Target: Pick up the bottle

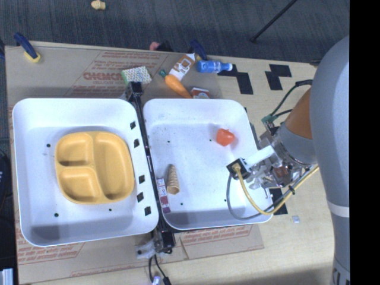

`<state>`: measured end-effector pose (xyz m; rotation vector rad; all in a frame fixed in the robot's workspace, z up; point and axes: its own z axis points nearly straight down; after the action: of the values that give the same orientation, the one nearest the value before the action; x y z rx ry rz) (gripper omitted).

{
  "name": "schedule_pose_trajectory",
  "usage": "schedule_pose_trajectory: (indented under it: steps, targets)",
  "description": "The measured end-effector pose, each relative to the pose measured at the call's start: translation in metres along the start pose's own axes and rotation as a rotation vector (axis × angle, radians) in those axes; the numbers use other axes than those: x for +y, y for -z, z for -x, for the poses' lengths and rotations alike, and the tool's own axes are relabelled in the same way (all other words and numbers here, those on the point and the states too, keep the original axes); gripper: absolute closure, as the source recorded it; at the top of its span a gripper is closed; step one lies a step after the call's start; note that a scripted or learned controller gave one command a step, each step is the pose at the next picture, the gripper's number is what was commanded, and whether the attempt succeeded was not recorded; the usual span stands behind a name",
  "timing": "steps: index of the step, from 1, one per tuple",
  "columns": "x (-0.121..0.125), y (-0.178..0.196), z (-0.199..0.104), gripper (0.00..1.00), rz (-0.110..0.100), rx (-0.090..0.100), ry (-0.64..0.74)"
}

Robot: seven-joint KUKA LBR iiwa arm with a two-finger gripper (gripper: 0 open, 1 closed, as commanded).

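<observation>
Jaws: state cannot be told | gripper (259,174) at right bin (196,108) edge | bottle (212,67) far beyond, outside, ungrasped

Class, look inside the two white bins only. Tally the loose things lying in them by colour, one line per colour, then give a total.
Yellow: 1, the divided plate in the left bin
Orange-red: 1, the small round thing in the right bin
Tan: 1, the cone in the right bin
Total: 3
</observation>
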<state>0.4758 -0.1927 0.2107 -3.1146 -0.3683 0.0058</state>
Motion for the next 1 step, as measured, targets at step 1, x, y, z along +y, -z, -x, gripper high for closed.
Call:
schedule_pose_trajectory:
  steps: [1]
  targets:
    - [-0.0259,-0.004,-0.0063,1.0,-0.002,-0.002,-0.027]
